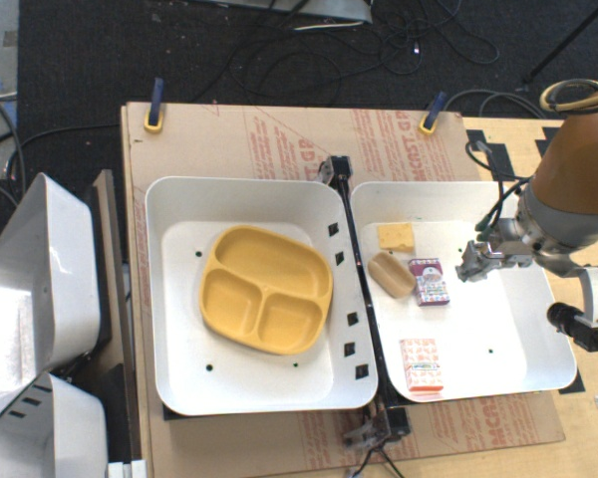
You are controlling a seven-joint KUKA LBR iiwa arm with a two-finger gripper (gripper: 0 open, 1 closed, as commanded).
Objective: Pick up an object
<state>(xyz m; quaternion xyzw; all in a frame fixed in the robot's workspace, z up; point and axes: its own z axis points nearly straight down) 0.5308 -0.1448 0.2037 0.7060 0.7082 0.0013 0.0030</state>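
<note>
In the right bin (pixel 518 361) lie a yellow sponge-like block (pixel 396 236), a tan bread-like roll (pixel 391 274), a small purple box (pixel 430 282) and a flat white packet with orange print (pixel 420 365). The gripper (pixel 475 264) hangs over the right bin's right half, a little to the right of the purple box and apart from it. I see nothing between its fingers. The arm's orange band and grey wrist come in from the right edge.
The left bin (pixel 169 297) holds a yellow divided tray (pixel 265 289). A black divider with clips (pixel 354 267) runs between the bins. White containers (pixel 40 277) stand off the bench at the left. Cables lie behind the bench.
</note>
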